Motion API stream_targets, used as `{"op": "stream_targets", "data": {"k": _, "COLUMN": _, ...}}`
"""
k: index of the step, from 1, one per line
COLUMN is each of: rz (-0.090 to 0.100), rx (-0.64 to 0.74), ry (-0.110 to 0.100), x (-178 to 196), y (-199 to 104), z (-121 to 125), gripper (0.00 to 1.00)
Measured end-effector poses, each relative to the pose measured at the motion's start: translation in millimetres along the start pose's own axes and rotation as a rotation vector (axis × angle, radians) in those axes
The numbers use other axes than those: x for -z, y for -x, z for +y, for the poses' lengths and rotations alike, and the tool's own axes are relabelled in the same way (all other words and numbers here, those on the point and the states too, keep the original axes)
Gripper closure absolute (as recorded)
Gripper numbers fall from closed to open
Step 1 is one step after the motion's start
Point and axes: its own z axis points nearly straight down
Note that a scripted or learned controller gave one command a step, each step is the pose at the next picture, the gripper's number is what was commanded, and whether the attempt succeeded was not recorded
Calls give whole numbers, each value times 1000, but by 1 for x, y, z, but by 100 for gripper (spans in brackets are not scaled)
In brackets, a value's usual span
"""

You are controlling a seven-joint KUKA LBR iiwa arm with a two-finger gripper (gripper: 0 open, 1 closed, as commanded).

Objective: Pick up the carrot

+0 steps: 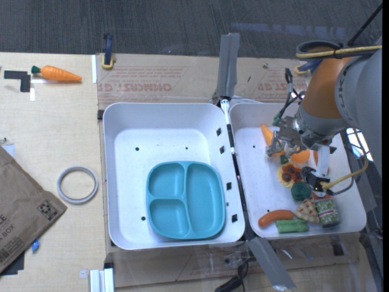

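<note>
1. A robot lab or test cell: an industrial arm [340,96] with loose cables works over two white bins [121,163].
2. The surface [48,126] is taped cardboard and plywood.
3. Toy food [304,190] as test props; tape roll [77,184] lying about; dark carpet [152,11] beyond.

Evenly and brightly lit from above — soft, faint shadows inside the white bins [121,181], mild glare on their floors, slightly soft focus throughout
</note>
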Motion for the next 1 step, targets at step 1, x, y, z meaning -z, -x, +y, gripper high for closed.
{"op": "stream_targets", "data": {"k": 1, "rz": -2, "rx": 267, "ry": 7, "x": 94, "y": -68, "z": 15, "gripper": 100}}
